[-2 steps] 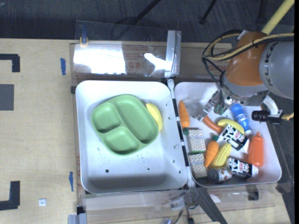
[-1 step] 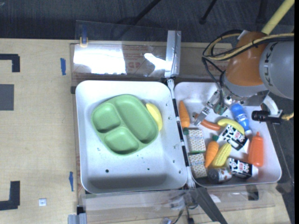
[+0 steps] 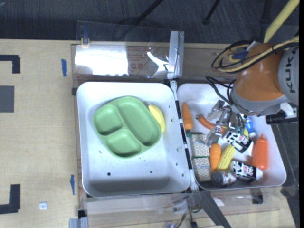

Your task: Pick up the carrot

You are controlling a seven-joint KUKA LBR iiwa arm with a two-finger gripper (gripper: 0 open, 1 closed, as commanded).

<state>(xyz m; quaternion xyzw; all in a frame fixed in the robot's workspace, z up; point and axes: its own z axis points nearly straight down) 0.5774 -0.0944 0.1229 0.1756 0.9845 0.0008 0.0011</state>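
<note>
Several orange carrot-like pieces lie in the right bin [image 3: 280, 172]. One carrot [image 3: 187, 117] lies along the bin's left wall. A second carrot [image 3: 205, 122] lies slanted in the middle, and a third carrot [image 3: 215, 156] lies lower down beside a yellow corn cob [image 3: 225, 157]. My gripper [image 3: 218, 127] hangs low over the bin's middle. It sits just right of the second carrot and above the third, and its metal parts cover the things beneath. I see no carrot lifted.
The right bin also holds an orange bottle [image 3: 260, 152], a black-and-white pack [image 3: 245, 171], a blue item [image 3: 249, 126] and a mesh pad [image 3: 201, 161]. In the left bin [image 3: 90, 175] sit a green divided plate [image 3: 126, 125] and a yellow piece [image 3: 157, 117]. A metal divider [image 3: 183, 132] separates the bins.
</note>
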